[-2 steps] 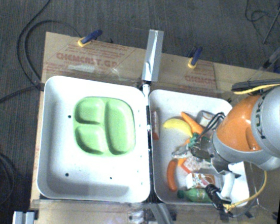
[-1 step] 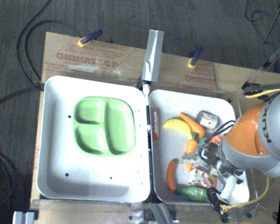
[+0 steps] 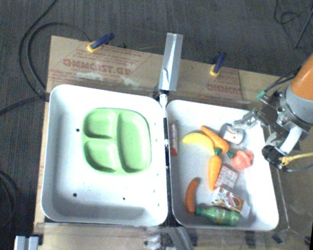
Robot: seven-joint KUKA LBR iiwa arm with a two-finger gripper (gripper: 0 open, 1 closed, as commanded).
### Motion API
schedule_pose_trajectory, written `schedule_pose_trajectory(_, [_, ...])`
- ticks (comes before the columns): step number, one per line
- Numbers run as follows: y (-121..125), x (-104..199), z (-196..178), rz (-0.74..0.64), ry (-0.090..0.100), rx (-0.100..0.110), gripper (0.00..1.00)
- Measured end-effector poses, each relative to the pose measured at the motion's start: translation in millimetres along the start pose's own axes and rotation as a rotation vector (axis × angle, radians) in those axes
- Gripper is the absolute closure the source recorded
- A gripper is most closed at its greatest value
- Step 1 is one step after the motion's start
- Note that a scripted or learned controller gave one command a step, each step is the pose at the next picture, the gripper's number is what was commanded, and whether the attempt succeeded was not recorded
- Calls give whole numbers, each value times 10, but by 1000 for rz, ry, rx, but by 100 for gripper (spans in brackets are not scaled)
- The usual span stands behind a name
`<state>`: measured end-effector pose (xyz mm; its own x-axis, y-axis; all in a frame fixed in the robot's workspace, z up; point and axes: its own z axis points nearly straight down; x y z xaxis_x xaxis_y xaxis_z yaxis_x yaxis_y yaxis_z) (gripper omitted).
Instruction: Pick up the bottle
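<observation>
- The bottle (image 3: 219, 216), green, lies on its side at the lower edge of the right bin (image 3: 259, 212), touching a snack packet (image 3: 228, 200).
- The gripper (image 3: 242, 125) hovers at upper right, well apart; finger state cannot be determined.
- Risk: descent may catch the packet or the bin wall; the round bottle may roll.

We see two white bins side by side on a brown board: the left bin (image 3: 55, 154) holds a green divided tray (image 3: 118, 140) near its middle. In the right bin (image 3: 271, 205) we find a yellow banana (image 3: 196, 140) at the far left, an orange carrot (image 3: 214, 138) lying across its right end, and a second carrot (image 3: 213, 170) just nearer. A pink-red toy (image 3: 243, 159) sits to their right. Nearer us lie an orange sausage shape (image 3: 192, 195) and a printed packet (image 3: 227, 199). Two blue-and-yellow clamps (image 3: 100, 41) (image 3: 216, 64) grip the board's far edge
</observation>
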<state>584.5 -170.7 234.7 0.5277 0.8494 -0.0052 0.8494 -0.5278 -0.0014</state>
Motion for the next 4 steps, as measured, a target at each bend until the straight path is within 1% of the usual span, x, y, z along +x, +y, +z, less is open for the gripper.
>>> schedule_pose_trajectory(1, [-962, -295, 1458, -35, 9, -9, 0])
schedule_pose_trajectory(2, [-511, -314, 1437, -32, 3, -3, 0])
schedule_pose_trajectory(3, [-525, -312, 1358, -34, 1, 3, 100])
schedule_pose_trajectory(4, [-583, -24, -367, -110, 1, -1, 100])
